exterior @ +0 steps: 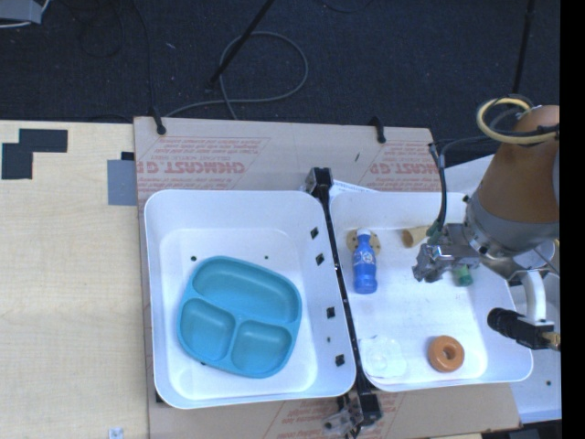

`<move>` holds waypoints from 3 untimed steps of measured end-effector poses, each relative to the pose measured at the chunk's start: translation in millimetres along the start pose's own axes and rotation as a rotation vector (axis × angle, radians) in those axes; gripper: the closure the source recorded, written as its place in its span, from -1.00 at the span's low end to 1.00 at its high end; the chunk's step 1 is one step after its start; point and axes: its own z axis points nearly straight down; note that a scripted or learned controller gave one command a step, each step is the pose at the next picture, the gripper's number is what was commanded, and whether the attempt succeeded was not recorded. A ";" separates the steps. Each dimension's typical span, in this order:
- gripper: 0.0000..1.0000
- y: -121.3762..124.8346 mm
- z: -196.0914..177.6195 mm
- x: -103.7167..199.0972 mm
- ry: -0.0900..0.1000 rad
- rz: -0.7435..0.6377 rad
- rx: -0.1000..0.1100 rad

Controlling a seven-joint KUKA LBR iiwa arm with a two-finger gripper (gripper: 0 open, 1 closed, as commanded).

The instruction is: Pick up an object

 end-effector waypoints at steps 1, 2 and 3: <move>1.00 0.3 -15.3 -1.1 0.001 -0.001 0.004; 1.00 3.6 -11.1 57.3 0.002 -0.004 0.006; 1.00 -8.5 -7.4 100.2 0.002 -0.003 0.008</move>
